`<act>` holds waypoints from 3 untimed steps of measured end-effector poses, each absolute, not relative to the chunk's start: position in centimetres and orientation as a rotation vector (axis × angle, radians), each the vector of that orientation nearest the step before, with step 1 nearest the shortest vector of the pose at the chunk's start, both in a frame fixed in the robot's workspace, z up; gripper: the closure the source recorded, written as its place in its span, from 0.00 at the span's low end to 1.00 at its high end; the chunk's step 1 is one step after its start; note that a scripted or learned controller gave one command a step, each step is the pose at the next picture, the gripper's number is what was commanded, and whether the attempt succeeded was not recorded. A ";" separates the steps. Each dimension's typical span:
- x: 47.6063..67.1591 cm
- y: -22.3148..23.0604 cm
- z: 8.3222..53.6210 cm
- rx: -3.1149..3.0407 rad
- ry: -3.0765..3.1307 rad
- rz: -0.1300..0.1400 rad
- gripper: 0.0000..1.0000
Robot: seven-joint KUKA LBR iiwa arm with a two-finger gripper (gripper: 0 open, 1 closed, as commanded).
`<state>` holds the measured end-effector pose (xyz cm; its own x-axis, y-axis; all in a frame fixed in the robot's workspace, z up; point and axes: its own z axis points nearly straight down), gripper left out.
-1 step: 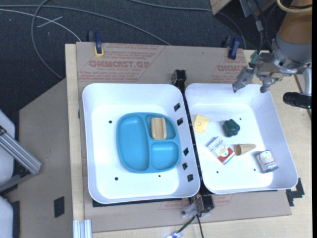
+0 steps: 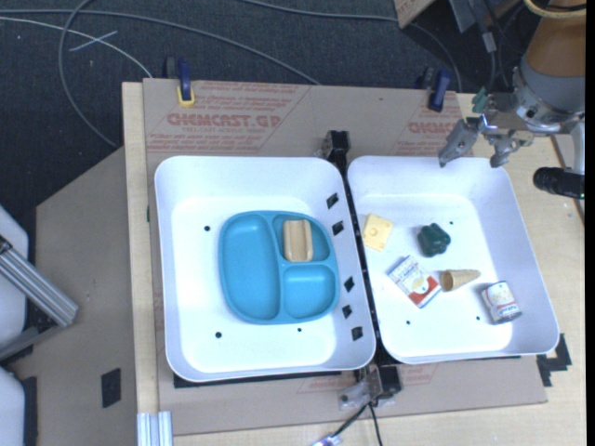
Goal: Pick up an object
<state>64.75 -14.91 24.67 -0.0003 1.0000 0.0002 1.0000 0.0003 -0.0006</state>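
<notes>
My gripper (image 2: 476, 152) hangs above the far rim of the right bin (image 2: 530, 240), fingers spread open with nothing between them. Below it in that bin lie a yellow cheese slice (image 2: 376, 231), a dark green lumpy object (image 2: 433, 239), a red and white packet (image 2: 414, 281), an ice cream cone (image 2: 458, 279) and a small white can (image 2: 500, 301). All of them rest on the bin floor, well apart from the gripper.
The left bin (image 2: 186, 277) holds a blue divided plate (image 2: 246, 277) with a tan bread piece (image 2: 297, 240) in its upper right compartment. Black clips line the divider between the bins. Blue clamps (image 2: 186, 91) pin the cardboard at the back.
</notes>
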 end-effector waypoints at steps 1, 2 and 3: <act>64.3 -15.1 18.4 -2.217 -2.216 0.006 0.00; 63.8 -14.8 14.0 -2.217 -2.217 0.004 0.00; 63.7 -14.7 8.7 -2.217 -2.218 0.005 0.00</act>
<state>63.67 -14.69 8.73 -0.0004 1.0000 0.0019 1.0000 0.0004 -0.0066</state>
